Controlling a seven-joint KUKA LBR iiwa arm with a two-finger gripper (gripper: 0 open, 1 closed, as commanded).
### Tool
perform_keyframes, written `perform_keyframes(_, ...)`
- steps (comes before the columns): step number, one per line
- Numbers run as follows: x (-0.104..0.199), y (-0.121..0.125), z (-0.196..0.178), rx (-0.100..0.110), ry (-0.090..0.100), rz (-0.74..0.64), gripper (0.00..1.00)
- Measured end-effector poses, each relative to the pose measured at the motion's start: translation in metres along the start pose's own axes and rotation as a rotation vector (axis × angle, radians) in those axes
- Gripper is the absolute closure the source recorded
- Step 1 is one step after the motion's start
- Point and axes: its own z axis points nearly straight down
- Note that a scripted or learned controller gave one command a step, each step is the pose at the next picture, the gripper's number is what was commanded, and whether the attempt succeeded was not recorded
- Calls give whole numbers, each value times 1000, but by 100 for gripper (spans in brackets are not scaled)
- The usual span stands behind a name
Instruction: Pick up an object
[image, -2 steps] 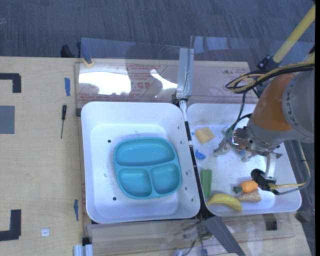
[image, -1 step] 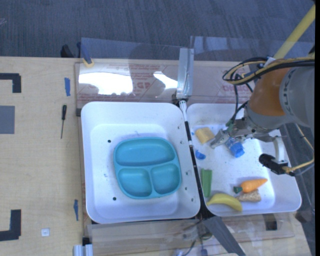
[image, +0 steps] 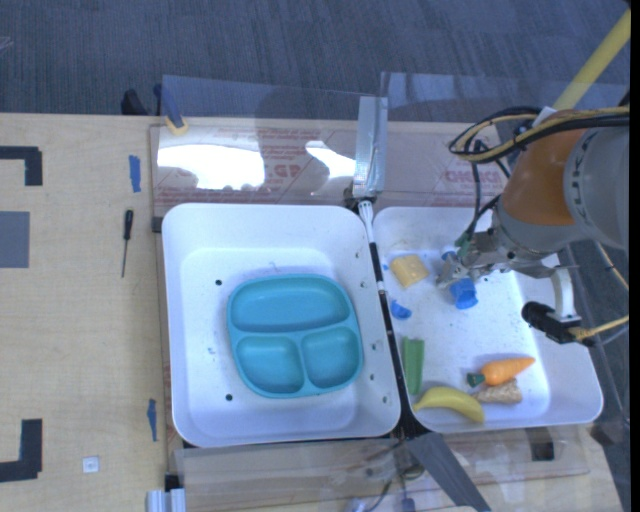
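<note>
The gripper (image: 462, 270) sits low in the right bin (image: 575, 400) near its back edge — whether it is wide or narrow I cannot tell — just above a small blue block (image: 464, 294). The yellow piece (image: 408, 269) lies close beside — a slight offset could nudge the block away.

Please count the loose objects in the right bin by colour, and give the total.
Yellow: 2, a banana and a yellow piece
Blue: 2, a blue block and a small blue piece
Green: 1
Orange: 1, a carrot
Tan: 1
Total: 7
</note>
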Motion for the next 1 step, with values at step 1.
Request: perform_keyframes(1,60,34,-90,3,4,-51,100)
